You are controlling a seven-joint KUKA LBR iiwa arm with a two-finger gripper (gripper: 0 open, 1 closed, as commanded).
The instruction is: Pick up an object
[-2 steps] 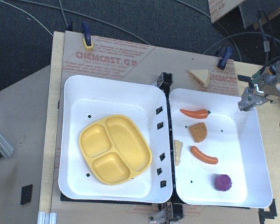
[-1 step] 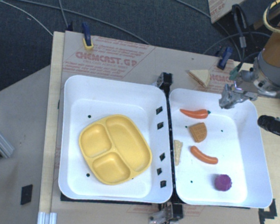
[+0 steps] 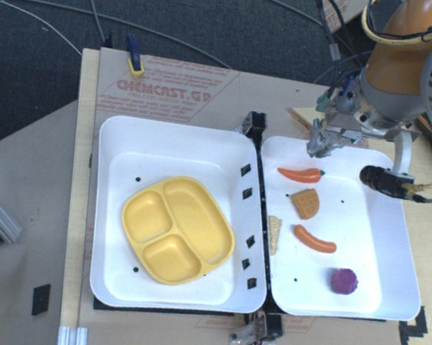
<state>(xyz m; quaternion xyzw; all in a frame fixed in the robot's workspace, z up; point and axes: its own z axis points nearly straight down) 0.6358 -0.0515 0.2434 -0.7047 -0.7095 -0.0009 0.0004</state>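
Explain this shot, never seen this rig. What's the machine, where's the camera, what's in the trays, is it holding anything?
The machine is a single robot arm, grey with an orange band, reaching in from the right. Its two-finger gripper hangs over the top edge of the right bin; nothing is visible between its fingers. The one camera is fixed above the bench and looks down at a slant on two shallow white bins side by side. The left bin holds a yellow divided plate. The right bin holds toy food: a red chili pepper, a brown cracker-like piece, a sausage, a purple lump, and a pale wedge at its left edge. The job is to pick one up.
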